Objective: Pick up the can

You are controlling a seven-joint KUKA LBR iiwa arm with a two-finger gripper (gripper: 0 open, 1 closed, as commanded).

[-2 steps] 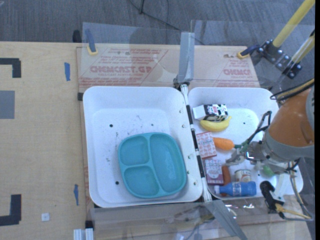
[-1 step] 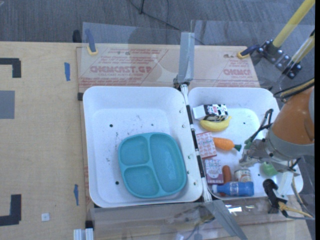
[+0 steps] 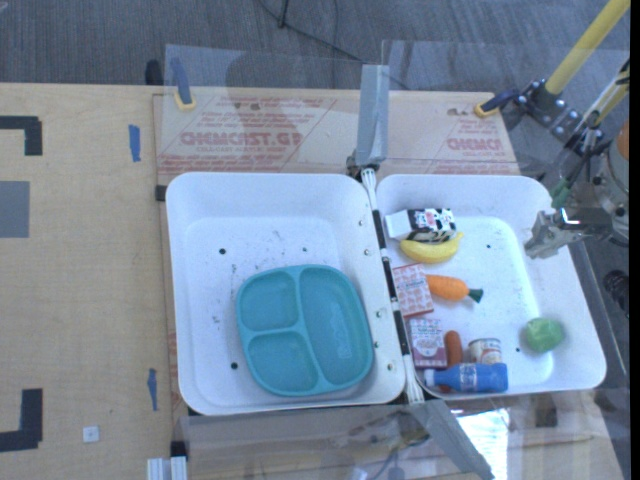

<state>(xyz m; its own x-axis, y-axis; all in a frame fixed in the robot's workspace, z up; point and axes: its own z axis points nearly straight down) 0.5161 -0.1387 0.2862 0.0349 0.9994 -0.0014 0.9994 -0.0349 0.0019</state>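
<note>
From the overhead camera, my pincer [image 3: 548, 236] hangs at the right rim of the right bin [image 3: 575, 298], up near its far corner, and I cannot tell from this angle how it is set, so I treat it as carrying nothing. The can [image 3: 486, 350] I am after lies toward the near edge of that same bin, well apart from where I am now.

That can sits in a crowd, and that is where I expect trouble. A blue bottle [image 3: 470, 377] lies just beside it on the near side, seemingly touching, and a small red-orange piece [image 3: 454, 345] lies against its left. If I come down a little off, I judge I could clamp the bottle instead, or wedge a tip on top of it and knock the can rolling. The can looks small and round, so a shallow grip may let it slip out as I lift.

The green ball [image 3: 543, 334] rests to the can's right, apart from it but near my likely path; brushing it would send it wandering into the cluster. The two flat cartons [image 3: 420, 318] along the divider, the carrot [image 3: 448, 289] and the banana [image 3: 431, 248] lie farther off and worry me less.

The left bin [image 3: 200, 218] holds only a teal divided plate [image 3: 303, 329], which should not come into this.
</note>
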